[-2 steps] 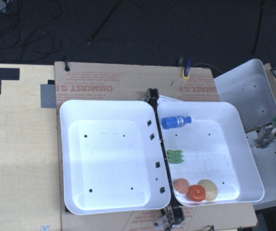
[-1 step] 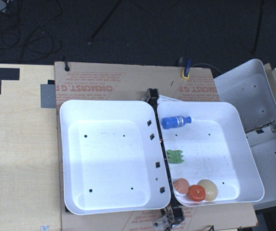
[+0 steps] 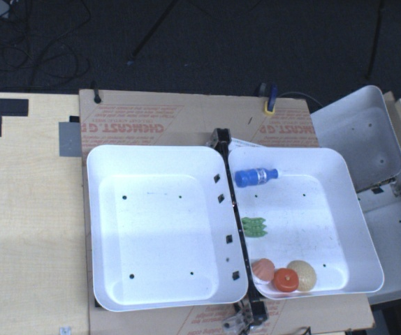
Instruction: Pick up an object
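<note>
Looking down at a slant from the fixed camera: got two shallow white bins side by side on a sheet of cardboard with red print, all parked on a pale wooden bench. Left bin first: just bare white floor with a few small dark dots. Right bin has all the pickable stuff, and all of it on the half toward the shared middle edge. Up at the far corner, a blue bottle lying on its side, cap end pointing right, close to the bin's far wall. Partway down, a small green thing just beside the left wall, well apart from the bottle; too small to say what exactly. Down at the near corner, a tight little cluster: a pinkish round piece, a red round piece and a tan round piece, the red one touching both neighbours and sitting up against the near wall. Rest of that bin's floor plain white. Between the two bins, a row of small black clips along the touching rims. Off to the right, a tilted grey panel beyond the right bin's far corner. On the cardboard's far edge, a small blue-and-yellow item, hard to make out.
</note>
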